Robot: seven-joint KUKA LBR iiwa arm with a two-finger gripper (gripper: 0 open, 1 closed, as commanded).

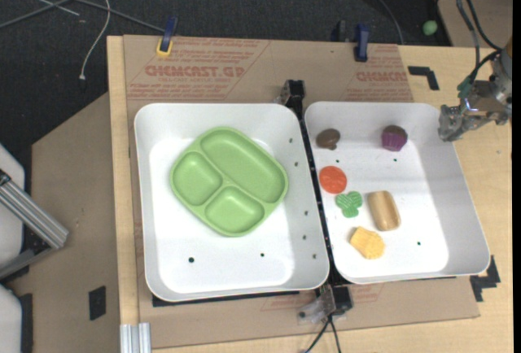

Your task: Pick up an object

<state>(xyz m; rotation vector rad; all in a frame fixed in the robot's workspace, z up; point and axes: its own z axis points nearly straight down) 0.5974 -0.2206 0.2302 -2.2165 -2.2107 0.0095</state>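
Toy foods [383,210] lie in right bin [456,205] on cardboard-covered bench [244,67]; fingers' [453,122] state unclear.

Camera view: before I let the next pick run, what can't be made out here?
- Gripper, camera view: small and blurred at the right bin's far corner; its state is unreadable.
- Arm: cut off by the right edge.
- Brown piece and purple piece: too small to identify.
- Green ball on the floor: tiny, unclear.
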